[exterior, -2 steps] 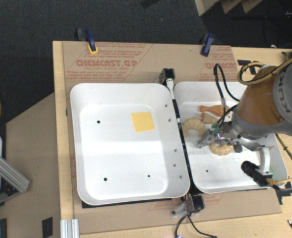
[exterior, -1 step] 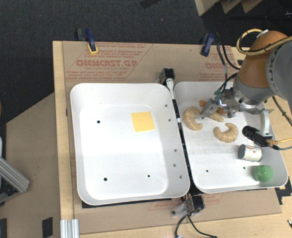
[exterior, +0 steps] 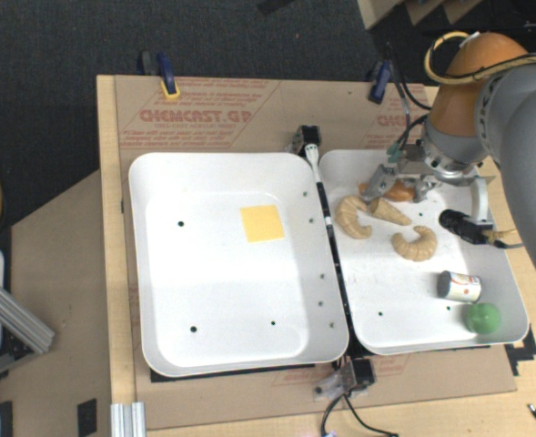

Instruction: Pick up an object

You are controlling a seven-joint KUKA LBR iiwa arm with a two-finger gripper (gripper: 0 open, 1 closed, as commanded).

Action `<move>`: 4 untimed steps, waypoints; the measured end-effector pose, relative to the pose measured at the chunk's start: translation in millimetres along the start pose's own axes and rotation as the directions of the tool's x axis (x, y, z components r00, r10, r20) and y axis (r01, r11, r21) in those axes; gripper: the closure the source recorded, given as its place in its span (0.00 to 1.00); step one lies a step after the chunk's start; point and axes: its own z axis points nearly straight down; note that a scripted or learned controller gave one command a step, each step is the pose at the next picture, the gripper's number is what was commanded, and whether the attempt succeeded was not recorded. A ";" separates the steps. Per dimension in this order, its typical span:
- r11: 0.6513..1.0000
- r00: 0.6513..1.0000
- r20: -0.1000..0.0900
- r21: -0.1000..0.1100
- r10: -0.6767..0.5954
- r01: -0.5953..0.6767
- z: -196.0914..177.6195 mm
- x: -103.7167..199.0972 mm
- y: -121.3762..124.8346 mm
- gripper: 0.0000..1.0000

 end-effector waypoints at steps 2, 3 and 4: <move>0.999 1.000 0.000 -0.037 -0.002 0.002 -109.9 68.4 -3.0 1.00; 1.000 1.000 -0.003 -0.031 -0.005 0.005 -140.7 164.1 -6.3 1.00; 1.000 1.000 -0.001 -0.015 0.003 -0.003 -98.4 198.9 -50.7 1.00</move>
